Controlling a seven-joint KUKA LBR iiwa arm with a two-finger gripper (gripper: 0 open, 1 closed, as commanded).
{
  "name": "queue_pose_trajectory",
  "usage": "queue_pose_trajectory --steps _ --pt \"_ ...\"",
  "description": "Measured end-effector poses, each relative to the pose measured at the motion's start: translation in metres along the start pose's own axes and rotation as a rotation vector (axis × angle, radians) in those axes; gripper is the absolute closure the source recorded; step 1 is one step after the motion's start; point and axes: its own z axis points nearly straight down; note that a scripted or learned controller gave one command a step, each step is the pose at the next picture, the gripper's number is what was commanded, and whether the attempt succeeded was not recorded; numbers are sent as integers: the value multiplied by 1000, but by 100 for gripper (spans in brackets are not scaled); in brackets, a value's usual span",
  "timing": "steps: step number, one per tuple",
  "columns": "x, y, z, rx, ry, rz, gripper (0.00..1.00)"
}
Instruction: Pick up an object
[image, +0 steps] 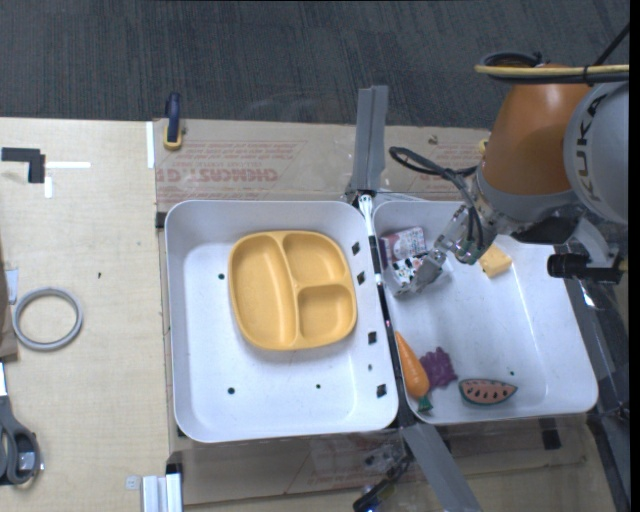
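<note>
My gripper (425, 268) hangs low over the back left part of the right bin (540, 330), reaching down-left from the orange-banded wrist. Its tip is right beside a small pink-and-white packet (406, 243) and a white item with black spots (404, 268); whether it touches either is unclear. A yellow cheese wedge (495, 263) lies just right of the gripper. Along the bin's front lie an orange carrot (411, 367), a purple grape bunch (438, 365) and a watermelon slice (488, 390).
The left bin (200, 370) holds a yellow divided plate (293, 289). A metal divider (378, 290) runs between the two bins. On the wooden bench to the left lie a grey ring (44, 318) and scissors (18, 452).
</note>
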Motion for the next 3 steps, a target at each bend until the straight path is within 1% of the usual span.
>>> queue_pose_trajectory --steps 1,2,3 --pt "-53 -8 76 -14 -14 272 0" --pt "-88 11 84 -15 -9 434 0" --pt "-82 -27 69 0 -1 481 0"
